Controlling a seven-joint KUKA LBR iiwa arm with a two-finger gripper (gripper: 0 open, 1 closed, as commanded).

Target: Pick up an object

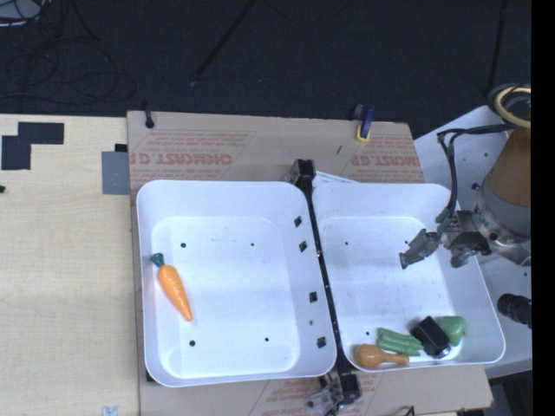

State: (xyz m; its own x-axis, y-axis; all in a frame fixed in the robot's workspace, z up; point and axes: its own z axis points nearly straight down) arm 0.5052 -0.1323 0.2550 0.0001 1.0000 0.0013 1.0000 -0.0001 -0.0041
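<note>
Objects in your two bins come to five by count. One carrot lies alone in the left bin, near its left wall, green top pointing to the far left and orange tip to the near right. The other four sit bunched in the near right corner of the right bin: one green pod, one orange gourd just beside and in front of it, one black block tilted against them, and one pale green piece touching the block on its right. The block partly covers the pod and the pale green piece, so you cannot tell their full shapes.

Your one arm comes in from the right, with its pincer over the right bin's right half, well apart from the cluster and farther from you than it. Two dark fingers show, pointing left, with nothing between them; whether they are spread or closed you cannot tell from this angle.

The bins stand side by side on one brown cardboard sheet, which lies on the surface. One blue and yellow clamp grips the sheet's far edge, and one dark divider runs between the bins.
</note>
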